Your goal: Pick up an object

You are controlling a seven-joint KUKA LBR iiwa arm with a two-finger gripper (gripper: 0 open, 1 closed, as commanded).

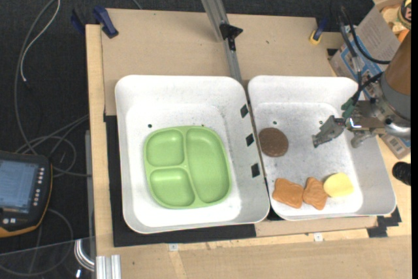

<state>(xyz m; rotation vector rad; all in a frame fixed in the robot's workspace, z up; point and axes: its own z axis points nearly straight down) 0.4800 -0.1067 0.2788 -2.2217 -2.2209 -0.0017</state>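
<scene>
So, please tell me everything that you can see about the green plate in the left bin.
The green plate is pale lime green, looks like smooth plastic, and is a rounded square. Raised ridges split it into three compartments: two smaller ones on its left side, one long one on its right. It lies flat and right side up on the floor of the left bin, toward the near edge, turned slightly. Nothing lies in it, and the gripper is over the other bin.

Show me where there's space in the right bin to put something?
Bare floor lies behind the brown disc, toward the right bin's far wall. It is crowded along the near wall: two tan pieces and a yellow lump. The gripper hangs mid-right.
</scene>
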